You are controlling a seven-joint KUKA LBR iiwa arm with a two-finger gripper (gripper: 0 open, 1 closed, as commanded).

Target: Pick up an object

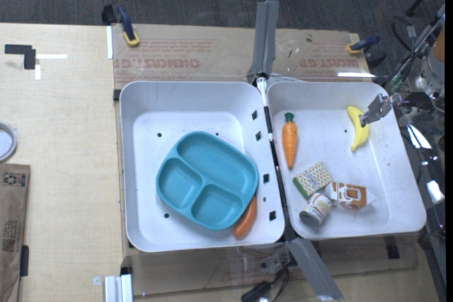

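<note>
The right bin (396,223) holds an orange carrot (289,138) with a green top near its left wall. A yellow banana (357,127) lies at its upper right. A checkered packet (313,179), a small can (316,209) on its side and an orange carton (350,196) cluster near the front. My gripper (375,110) hangs at the bin's upper right, just right of the banana's top end. It is close to the banana, and nothing shows held in it.
The left bin (141,109) holds a blue divided plate (206,181) with an orange sausage-shaped toy (245,220) at its lower right edge. A grey post (265,39) stands behind the divider between the bins. Clamps and cables sit at the bench's back and right.
</note>
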